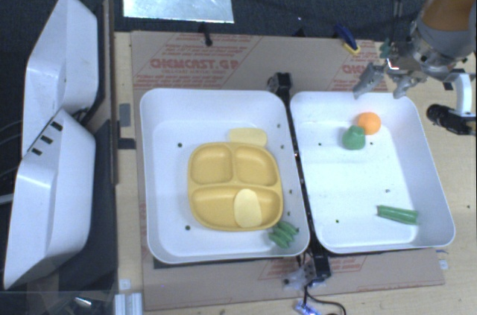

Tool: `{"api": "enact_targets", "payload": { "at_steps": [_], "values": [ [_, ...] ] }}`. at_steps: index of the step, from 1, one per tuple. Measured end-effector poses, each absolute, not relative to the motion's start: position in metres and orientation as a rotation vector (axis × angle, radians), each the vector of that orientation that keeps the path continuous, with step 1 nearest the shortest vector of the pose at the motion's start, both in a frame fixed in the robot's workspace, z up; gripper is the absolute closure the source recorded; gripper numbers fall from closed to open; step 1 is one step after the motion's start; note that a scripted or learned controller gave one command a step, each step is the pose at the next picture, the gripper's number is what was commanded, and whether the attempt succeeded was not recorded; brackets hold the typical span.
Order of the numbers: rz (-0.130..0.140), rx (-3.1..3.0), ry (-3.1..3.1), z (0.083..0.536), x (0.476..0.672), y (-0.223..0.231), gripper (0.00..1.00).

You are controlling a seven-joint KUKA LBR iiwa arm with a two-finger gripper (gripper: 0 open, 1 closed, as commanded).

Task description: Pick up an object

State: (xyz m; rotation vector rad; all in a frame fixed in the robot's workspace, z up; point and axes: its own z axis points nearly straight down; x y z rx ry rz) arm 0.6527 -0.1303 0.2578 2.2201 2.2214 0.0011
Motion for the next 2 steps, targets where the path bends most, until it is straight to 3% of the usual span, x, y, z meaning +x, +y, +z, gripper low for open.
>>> {"api": "enact_targets", "payload": {
  "at_steps": [2],
  "values": [
    [0.001,2.220,2.221,0.2578,0.6527,-0.1303,0.00]
  ]
}}
